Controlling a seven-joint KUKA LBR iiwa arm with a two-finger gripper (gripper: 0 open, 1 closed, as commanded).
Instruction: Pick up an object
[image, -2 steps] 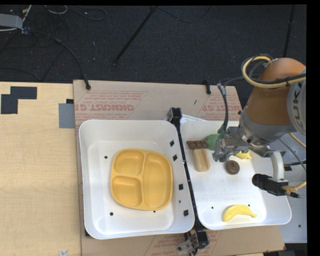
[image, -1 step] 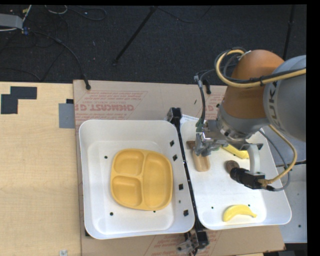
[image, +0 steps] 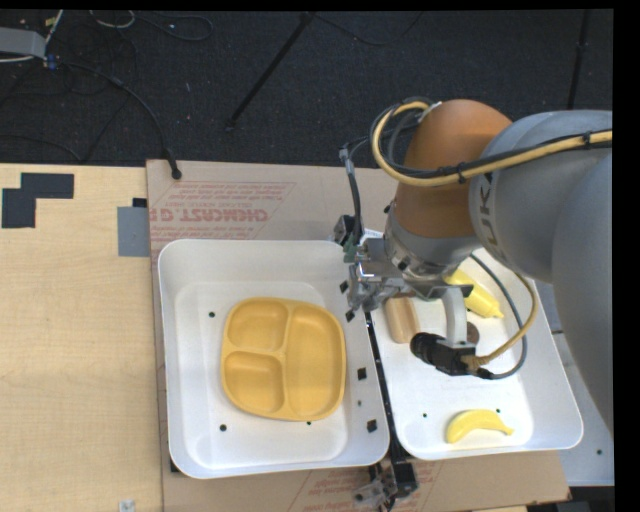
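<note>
My gripper (image: 392, 292) hangs under the orange-banded wrist over the left part of the right bin (image: 560, 420), close to the divider between the bins. A tan wooden block (image: 400, 320) lies right below it, partly covered by the gripper body. A yellow banana (image: 478, 426) lies near the front of the right bin. Another yellow object (image: 480, 300) pokes out from behind the arm at the bin's back. A yellow divided plate (image: 283, 357) rests in the left bin (image: 190, 300).
The grey arm covers much of the right bin's back and right side. A black cable end (image: 445, 355) loops down from the wrist over the bin floor. Cardboard lies under both bins, and a wooden bench stretches to the left.
</note>
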